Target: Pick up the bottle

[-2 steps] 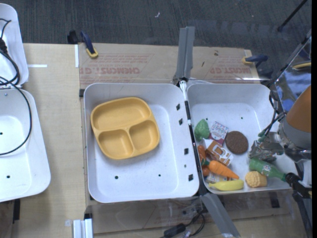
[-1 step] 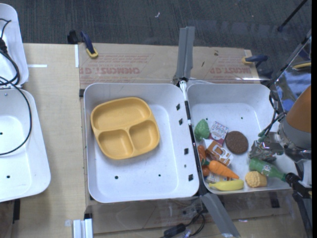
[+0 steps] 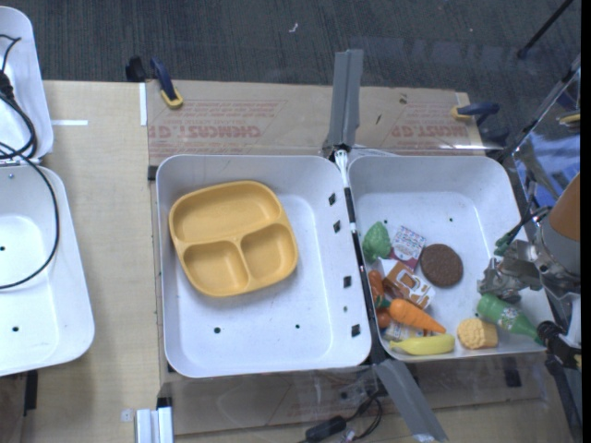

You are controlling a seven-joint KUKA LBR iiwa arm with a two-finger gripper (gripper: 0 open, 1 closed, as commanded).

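You're looking down on the table (image 3: 92,118), pale wood with a brown cardboard sheet (image 3: 277,123) under the far side of the two white bins. The left bin (image 3: 185,330) carries a yellow divided tray (image 3: 233,237), three compartments, sitting tilted toward the bin's upper left. The right bin (image 3: 434,187) is where your clutter lies, packed along its near and left side.

The arm (image 3: 565,224) comes in over the right bin's right rim, and the gripper (image 3: 508,280) hangs low at that rim, just above the bottle. You can't tell from this angle whether the jaws are open or closed; the metal parts blur together there.

Now the bottle (image 3: 506,316): green, lying on its side in the near right corner of the right bin, neck pointing toward the rim, directly under the gripper. Whether anything touches it can't be made out.

Beside it on the left sits a yellow corn piece (image 3: 476,334), just next to the bottle. A banana (image 3: 427,345) lies along the near wall, with a carrot (image 3: 416,317) just above it. A brown round cookie (image 3: 442,265) rests mid-bin, a small printed packet (image 3: 407,244) to its left, and a green leafy piece (image 3: 376,242) by the divider.
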